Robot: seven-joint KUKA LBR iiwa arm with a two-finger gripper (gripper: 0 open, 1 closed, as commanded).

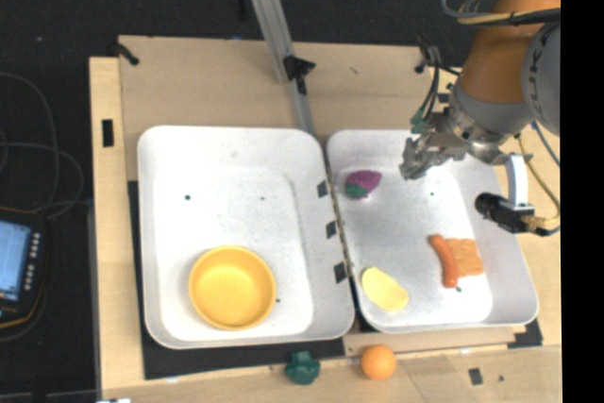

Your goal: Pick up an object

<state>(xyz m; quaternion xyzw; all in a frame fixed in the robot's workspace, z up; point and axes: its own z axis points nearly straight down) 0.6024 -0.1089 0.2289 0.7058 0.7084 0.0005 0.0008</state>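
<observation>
In the right bin (491, 302) lie a purple and green object (361, 183) at the upper left, a pale yellow piece (383, 289) at the front left, and an orange piece (456, 259) at the right. My gripper (413, 167) hangs over the bin's upper middle, just right of the purple object and apart from it. Nothing shows between its fingers.
A yellow bowl (232, 286) sits in the left bin (226, 156) at the front. An orange ball (377, 361) and a small green object (302, 369) lie on the bench before the bins. A slanted metal pole (272, 14) rises behind them.
</observation>
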